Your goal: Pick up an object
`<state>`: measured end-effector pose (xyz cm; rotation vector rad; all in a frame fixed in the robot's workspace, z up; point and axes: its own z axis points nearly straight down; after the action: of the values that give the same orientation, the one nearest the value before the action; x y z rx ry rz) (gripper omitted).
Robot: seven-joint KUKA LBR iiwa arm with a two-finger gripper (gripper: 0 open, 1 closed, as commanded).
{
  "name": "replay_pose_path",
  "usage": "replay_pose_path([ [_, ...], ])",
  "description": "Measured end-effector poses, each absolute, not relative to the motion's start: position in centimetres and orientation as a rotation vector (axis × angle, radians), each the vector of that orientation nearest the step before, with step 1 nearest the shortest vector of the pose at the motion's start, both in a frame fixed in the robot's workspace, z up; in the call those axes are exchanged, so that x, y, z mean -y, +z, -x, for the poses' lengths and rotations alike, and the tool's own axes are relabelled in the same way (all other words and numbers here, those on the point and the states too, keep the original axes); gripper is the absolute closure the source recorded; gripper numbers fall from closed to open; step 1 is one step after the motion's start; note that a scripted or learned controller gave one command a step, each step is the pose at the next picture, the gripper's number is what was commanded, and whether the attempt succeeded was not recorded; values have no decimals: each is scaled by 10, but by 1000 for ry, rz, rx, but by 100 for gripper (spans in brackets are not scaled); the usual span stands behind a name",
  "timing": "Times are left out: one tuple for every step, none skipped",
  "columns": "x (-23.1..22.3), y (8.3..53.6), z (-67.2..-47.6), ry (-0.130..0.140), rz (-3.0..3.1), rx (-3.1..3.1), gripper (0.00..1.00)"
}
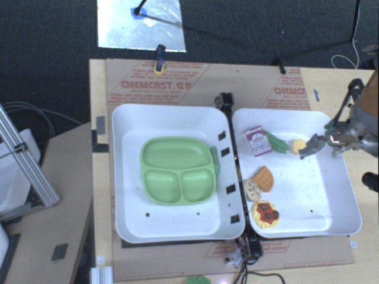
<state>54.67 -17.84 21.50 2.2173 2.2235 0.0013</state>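
right white bin, near edge: round yellow toy pizza with red spots. above it a pale round cracker touching an orange waffle piece. farther back: small red-and-white carton, green leaf-shaped piece, yellow piece. grey two-finger gripper just beside yellow piece, nothing visibly held; grip state: cannot tell. left white bin: pale green divided plastic tray.

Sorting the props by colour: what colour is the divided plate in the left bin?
Light green all over; the divided plate shows plainly in the camera view, lying in the left bin.
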Motion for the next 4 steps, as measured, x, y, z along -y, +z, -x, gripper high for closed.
replay_pose_path([
  [160, 106, -618, 5, -2208, -2227, 0],
  [129, 100, -667, 7, -2209, -2226, 0],
  [130, 100, -665, 2, -2214, -2225, 0],
  [196, 87, -671, 9, -2217, -2218, 0],
])
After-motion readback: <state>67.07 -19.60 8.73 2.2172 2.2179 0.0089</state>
